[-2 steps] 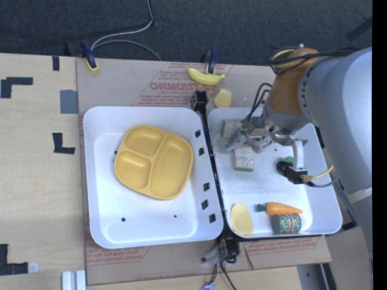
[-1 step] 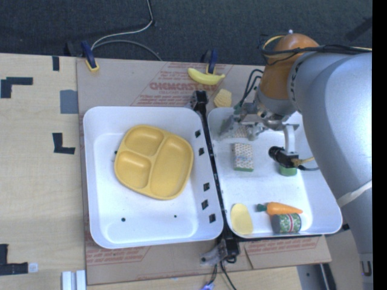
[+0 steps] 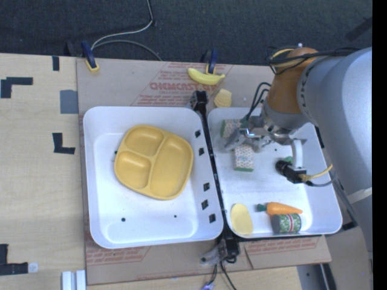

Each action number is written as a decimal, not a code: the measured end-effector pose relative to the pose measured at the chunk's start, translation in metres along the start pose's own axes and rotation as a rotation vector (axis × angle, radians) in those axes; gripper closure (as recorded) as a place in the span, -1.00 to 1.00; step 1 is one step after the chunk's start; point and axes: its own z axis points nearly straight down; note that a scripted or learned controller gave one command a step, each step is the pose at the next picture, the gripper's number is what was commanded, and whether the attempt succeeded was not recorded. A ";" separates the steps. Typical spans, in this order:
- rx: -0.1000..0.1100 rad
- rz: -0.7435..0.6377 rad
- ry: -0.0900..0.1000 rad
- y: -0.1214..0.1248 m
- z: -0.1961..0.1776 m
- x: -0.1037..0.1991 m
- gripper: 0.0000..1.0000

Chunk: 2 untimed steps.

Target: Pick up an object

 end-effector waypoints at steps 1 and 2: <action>0.000 -0.001 -0.001 0.000 -0.009 0.000 1.00; 0.000 -0.003 0.002 -0.022 -0.100 0.064 1.00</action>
